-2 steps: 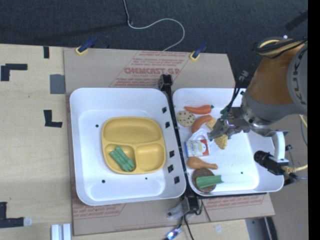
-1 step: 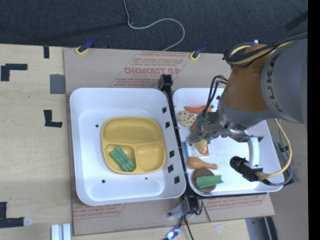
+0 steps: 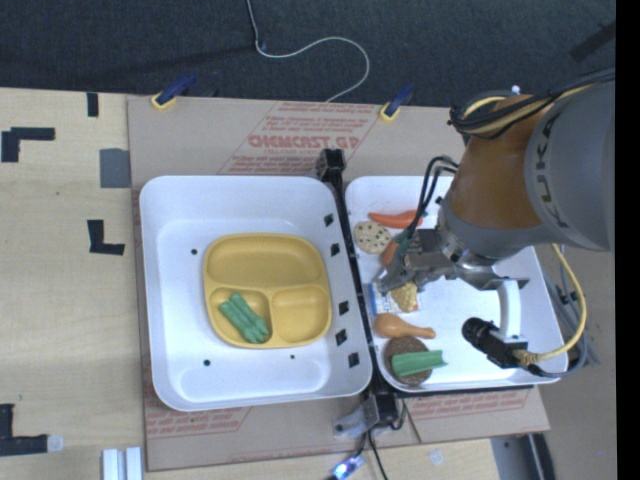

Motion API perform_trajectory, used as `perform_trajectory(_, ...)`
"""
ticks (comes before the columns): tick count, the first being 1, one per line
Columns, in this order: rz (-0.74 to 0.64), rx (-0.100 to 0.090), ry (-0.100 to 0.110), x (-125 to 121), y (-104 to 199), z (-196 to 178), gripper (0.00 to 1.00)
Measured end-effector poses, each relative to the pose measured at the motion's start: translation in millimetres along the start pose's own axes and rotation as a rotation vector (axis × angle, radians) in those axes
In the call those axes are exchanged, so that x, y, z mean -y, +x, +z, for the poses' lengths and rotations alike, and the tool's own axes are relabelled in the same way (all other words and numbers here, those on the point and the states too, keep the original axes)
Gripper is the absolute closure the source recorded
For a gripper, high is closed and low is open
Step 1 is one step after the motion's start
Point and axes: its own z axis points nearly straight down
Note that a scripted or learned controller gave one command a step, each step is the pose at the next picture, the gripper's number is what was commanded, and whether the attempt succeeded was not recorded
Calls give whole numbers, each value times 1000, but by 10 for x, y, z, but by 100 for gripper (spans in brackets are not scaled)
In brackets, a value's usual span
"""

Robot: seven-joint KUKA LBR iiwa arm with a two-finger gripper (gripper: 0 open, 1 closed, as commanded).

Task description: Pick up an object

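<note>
My gripper (image 3: 402, 280) hangs low over the left part of the right bin (image 3: 540, 313), its tip down among the food items. Right under it lies a small tan crumbly piece (image 3: 404, 297). Around it sit a spotted cookie (image 3: 371, 235), an orange carrot (image 3: 395, 218), an orange drumstick-shaped piece (image 3: 404, 325) and a brown patty with a green piece on it (image 3: 411, 359). The arm's wrist hides how the fingers stand.
The left bin (image 3: 175, 268) holds a yellow divided plate (image 3: 268, 290) with green beans (image 3: 245, 318) in its lower left compartment. A black divider (image 3: 345, 258) runs between the bins. A black cable fitting (image 3: 492, 338) hangs over the right bin.
</note>
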Motion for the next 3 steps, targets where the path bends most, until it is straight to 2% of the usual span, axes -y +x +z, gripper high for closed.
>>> perform_trajectory(1,-1,-1,-2,-90,27,-160,100)
perform_trajectory(2,0,-1,0,-3,-7,-201,100)
perform_trajectory(3,1,0,1,17,-72,-17,100)
